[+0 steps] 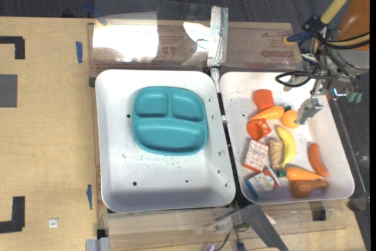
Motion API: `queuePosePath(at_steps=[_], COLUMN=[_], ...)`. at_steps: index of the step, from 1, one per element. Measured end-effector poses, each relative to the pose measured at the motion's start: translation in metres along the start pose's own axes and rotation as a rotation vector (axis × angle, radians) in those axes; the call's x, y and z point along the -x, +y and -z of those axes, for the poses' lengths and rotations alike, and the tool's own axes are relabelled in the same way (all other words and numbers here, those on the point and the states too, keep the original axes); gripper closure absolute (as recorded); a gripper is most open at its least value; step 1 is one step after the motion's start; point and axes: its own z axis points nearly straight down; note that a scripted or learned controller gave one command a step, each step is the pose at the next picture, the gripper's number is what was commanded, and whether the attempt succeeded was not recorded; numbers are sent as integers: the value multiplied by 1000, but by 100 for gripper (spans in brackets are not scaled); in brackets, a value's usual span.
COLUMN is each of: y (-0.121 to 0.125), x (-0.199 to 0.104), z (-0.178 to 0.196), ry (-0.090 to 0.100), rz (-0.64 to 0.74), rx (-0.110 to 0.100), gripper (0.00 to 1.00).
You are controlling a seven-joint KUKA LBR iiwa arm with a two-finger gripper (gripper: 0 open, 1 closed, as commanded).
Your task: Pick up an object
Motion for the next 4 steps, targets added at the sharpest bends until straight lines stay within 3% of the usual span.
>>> queuePosePath(at_steps=[1,2,3,4], y=[-12,47,31,12], x=[-55,-11,-57,33], z=[-150,-151,-151,-127], ry=[-4,-8,-5,-4], rz=[-129,-41,-139,-125], rx=[0,2,1,1], gripper=[0,0,0,0])
